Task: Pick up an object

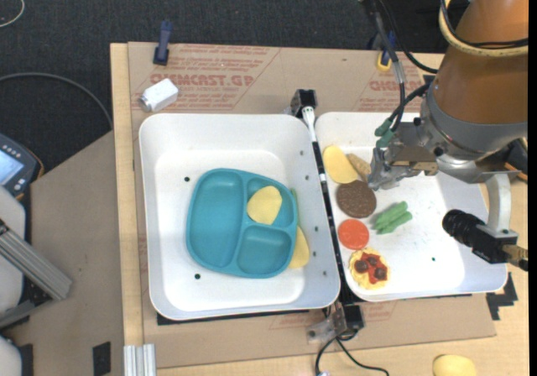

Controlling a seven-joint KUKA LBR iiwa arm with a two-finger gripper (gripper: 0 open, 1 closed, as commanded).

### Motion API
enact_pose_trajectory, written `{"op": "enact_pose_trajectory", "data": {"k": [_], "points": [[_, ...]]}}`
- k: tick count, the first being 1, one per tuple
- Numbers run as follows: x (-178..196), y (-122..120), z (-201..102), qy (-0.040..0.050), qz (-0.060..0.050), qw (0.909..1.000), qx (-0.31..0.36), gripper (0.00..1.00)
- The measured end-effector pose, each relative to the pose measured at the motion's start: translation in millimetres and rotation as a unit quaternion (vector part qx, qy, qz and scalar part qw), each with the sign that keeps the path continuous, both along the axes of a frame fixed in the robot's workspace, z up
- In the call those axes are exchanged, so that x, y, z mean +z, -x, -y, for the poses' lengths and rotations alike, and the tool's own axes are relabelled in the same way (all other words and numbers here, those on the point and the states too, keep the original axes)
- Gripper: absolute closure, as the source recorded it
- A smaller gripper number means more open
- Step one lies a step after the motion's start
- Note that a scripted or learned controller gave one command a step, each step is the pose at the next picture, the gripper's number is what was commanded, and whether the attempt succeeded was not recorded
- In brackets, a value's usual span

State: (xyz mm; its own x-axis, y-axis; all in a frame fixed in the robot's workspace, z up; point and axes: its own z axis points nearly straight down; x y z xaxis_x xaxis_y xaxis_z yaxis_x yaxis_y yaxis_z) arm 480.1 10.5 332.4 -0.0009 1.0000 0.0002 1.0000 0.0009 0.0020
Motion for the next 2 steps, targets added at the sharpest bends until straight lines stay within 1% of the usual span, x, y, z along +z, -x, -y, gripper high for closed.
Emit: {"op": "enact_pose_trajectory", "data": {"k": [1,2], "points": [[35,1,-88,-0.0015,0.002,1.0,0.005,1.0],[212,-22,-109,-0.0028,0.009,1.0,0.001,1.0]]}}
